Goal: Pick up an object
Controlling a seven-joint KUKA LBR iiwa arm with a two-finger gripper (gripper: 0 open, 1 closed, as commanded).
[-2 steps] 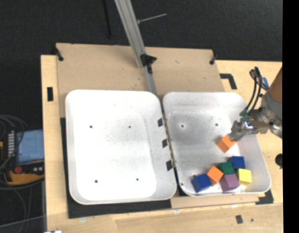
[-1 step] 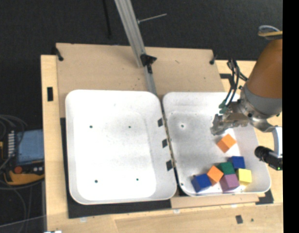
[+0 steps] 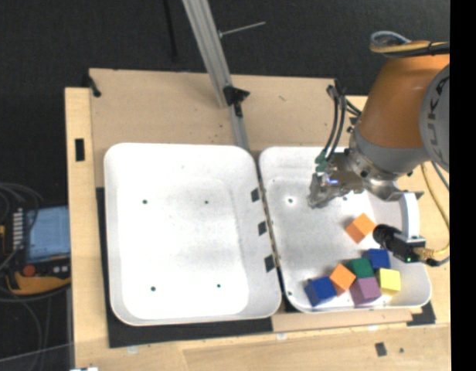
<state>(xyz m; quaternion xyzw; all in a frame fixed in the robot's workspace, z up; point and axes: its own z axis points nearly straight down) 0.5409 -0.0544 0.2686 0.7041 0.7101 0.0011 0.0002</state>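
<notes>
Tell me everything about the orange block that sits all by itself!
The lone orange block is a small cube, plain orange, with a matte look like foam or painted wood. It lies tilted on the floor of the right white bin, turned at an angle to the bin's walls. It sits apart from the pile of colored blocks nearer the bin's front edge. The gripper is up and to its left, not touching it. Nothing visibly touches it but the bin.
</notes>
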